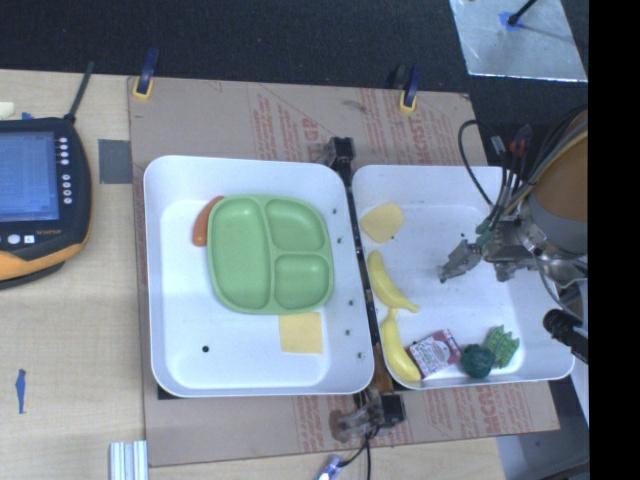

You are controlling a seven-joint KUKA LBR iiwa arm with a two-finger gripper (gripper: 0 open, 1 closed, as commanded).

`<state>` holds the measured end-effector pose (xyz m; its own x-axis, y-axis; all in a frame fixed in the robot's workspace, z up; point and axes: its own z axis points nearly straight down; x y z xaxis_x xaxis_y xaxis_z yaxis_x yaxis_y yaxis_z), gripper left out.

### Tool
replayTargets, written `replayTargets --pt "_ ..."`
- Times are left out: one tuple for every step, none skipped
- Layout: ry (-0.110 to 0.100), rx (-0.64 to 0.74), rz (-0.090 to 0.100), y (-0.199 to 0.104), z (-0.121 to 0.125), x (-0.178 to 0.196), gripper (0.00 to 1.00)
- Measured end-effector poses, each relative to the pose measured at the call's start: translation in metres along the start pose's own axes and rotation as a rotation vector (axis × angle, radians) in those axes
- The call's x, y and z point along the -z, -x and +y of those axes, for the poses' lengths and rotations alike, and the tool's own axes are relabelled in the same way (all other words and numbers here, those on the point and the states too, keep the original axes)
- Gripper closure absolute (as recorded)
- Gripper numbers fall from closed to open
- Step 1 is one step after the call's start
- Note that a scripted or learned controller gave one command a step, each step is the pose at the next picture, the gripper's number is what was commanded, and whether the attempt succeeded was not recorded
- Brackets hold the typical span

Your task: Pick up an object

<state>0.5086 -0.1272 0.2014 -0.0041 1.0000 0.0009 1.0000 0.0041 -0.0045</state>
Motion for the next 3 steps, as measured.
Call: replayTargets --pt "-0.002 0.002 -0.001 -0.032 0.031 -0.082 0.0" --pt "0.001 -0.003 -0.002 0.067 0.094 -0.109 0.0" --pt "-0.001 0.002 0.0 -0.007 -0.029 -0.069 0.0"
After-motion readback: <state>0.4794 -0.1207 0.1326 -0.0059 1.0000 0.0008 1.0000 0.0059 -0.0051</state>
